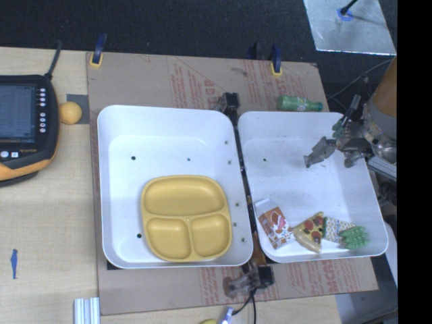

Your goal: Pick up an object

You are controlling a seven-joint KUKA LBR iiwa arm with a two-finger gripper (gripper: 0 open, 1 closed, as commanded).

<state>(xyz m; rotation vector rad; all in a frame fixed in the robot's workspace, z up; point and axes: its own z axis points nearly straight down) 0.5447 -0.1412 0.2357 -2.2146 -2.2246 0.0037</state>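
While the small printed toy food pieces (312,231) cluster in the right white bin's (297,181) near corner, the claw (322,152) hovers apart, spread and gripping nothing.

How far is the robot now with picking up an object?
Nothing looks picked up yet. The pincer hangs over the upper part of the right bin, with nothing visible between its fingers. The toy food pieces lie at that bin's lower edge, and the yellow tray sits in the left bin. Reaching, grasping and lifting are left.
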